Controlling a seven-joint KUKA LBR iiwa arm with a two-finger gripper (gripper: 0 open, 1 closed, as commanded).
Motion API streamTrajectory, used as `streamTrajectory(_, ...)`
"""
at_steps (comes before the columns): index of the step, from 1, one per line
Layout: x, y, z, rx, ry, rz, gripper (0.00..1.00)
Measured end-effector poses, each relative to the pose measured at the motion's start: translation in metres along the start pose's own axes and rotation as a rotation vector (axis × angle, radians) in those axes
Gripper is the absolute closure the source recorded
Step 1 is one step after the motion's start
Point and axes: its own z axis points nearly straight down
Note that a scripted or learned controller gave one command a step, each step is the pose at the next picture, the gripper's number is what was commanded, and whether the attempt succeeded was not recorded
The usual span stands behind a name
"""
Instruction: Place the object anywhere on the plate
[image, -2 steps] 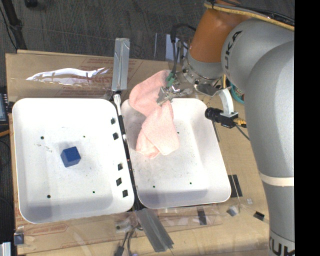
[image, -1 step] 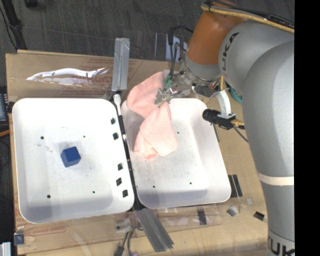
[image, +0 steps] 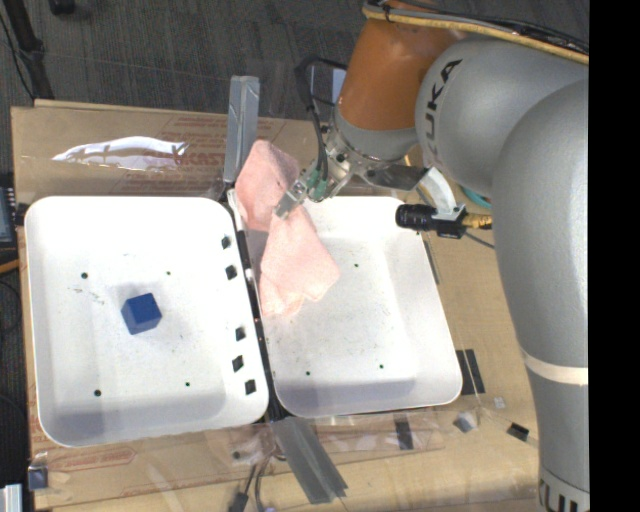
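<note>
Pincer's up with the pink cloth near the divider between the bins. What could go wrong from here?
1. The pink cloth hangs loosely from the pincer by one edge, so it might slip free.
2. Its lower part trails by the divider between the bins; it may snag or drape across both.
3. The blue cube sits in the left bin; a drifting cloth could cover it.
</note>
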Motion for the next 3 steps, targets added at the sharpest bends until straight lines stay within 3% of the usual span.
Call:
streamTrajectory(2,0.084,0.063,-0.008,-0.003,-0.005,-0.812,1.00)
streamTrajectory(3,0.125,0.093,0.003,-0.001,-0.003,-0.880,1.00)
